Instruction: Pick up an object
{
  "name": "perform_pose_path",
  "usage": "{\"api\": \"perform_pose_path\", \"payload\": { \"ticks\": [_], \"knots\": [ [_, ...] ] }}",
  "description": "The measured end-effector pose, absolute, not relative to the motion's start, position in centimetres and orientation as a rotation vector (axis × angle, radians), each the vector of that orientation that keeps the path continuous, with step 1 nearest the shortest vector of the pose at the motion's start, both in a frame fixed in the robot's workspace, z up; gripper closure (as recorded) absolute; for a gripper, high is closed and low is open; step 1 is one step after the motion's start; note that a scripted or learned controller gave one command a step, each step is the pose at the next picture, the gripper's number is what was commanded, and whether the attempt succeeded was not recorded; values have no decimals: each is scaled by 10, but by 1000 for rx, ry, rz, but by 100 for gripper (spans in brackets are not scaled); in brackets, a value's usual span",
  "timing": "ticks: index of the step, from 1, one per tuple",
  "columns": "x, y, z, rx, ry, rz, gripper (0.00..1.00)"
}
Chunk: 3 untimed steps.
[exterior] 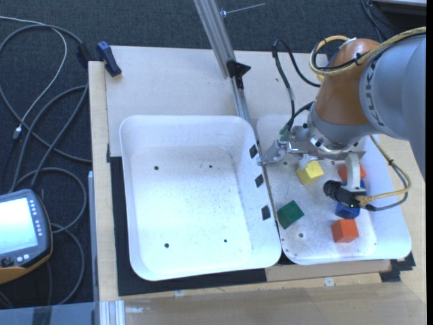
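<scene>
**benchwatcher:** Biggest thing on the bench (169, 80) is the left bin (189, 195), white, just dark specks and a few small holes on its floor. The right bin (389, 239) sits tight against it, their rims touching along the middle. The grey arm (399, 87) comes in from the right, and its orange band (345, 93) hangs over the back part of the right bin.

**gripgeek:** What's the hand doing though?

**benchwatcher:** Can't tell, honestly. The gripper (321, 156) is tucked under the wrist, low over the back of the right bin, and the wrist covers too much to say how wide it is or whether it has anything.

**gripgeek:** And the blocks?

**benchwatcher:** All in the right bin. The yellow block (310, 172) lies just beside the gripper, on its near side, and looks like it's resting on the bin floor. The green block (290, 213) is nearer the front, close to the shared rim. The orange block (345, 230) is at the front right, and the blue block (348, 210) is just behind it, partly under a black part of the tool. A second bit of orange shows behind the white bracket further back. Smallest stuff: a blue clamp (108, 57) on the bench's far left corner.
</scene>
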State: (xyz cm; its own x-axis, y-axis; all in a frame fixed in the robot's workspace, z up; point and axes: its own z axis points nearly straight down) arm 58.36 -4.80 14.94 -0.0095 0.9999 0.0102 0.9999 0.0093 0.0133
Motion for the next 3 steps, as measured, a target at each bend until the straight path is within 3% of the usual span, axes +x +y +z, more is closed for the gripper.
{"api": "perform_pose_path", "payload": {
  "ticks": [1,3],
  "knots": [
    [609,-52,148,2195,2208,71,0],
    [610,-53,147,2190,2212,66,0]
  ]
}}
